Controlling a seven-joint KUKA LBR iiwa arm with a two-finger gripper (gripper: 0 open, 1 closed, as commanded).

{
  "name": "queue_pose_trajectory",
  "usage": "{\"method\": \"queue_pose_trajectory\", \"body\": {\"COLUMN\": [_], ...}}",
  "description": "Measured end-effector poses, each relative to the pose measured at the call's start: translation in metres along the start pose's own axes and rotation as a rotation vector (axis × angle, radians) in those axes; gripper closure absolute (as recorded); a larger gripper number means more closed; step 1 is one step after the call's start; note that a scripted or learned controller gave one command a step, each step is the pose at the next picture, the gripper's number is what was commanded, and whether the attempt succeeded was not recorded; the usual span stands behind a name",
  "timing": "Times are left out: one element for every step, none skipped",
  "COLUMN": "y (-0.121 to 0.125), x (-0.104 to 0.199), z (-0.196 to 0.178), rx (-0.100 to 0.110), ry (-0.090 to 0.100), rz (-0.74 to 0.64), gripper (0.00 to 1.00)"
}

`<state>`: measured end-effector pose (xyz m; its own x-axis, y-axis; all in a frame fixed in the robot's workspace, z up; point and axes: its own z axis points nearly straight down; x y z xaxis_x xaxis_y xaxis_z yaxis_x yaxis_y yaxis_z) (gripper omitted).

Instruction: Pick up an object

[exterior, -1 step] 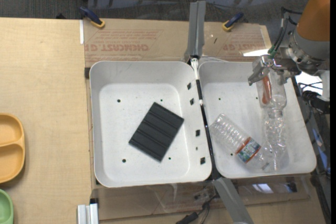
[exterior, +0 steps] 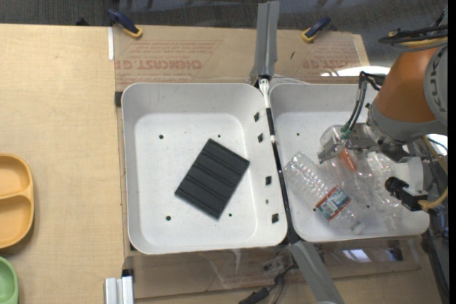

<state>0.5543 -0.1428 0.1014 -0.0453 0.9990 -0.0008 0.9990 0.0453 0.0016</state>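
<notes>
A black ribbed rectangular pad (exterior: 212, 178) lies flat and askew in the middle of the left bin (exterior: 135, 153). In the right bin (exterior: 299, 107), a clear crumpled plastic bottle (exterior: 308, 178) with a red and blue label (exterior: 333, 204) lies on its side. More crumpled clear plastic (exterior: 377, 181) is heaped to its right. The arm's orange band (exterior: 406, 89) is over the bin's right part. My gripper (exterior: 340, 149) is down at the top of the clear plastic heap, just above and to the right of the bottle.
An orange divided plate (exterior: 13, 199) and a green item (exterior: 6, 285) sit at the bench's left edge. Brown cardboard (exterior: 185, 57) with two clamps (exterior: 127, 26) lies behind the bins. Black cables (exterior: 410, 196) hang by the right bin's right wall.
</notes>
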Motion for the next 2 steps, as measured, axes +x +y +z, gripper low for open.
{"method": "queue_pose_trajectory", "body": {"y": [0.0405, 0.0396], "x": [-0.0026, -0.0033], "z": [0.0107, 0.0024], "rx": [0.005, 0.007], "ry": [0.007, 0.007], "rz": [0.083, 0.085], "gripper": [0.00, 1.00]}}
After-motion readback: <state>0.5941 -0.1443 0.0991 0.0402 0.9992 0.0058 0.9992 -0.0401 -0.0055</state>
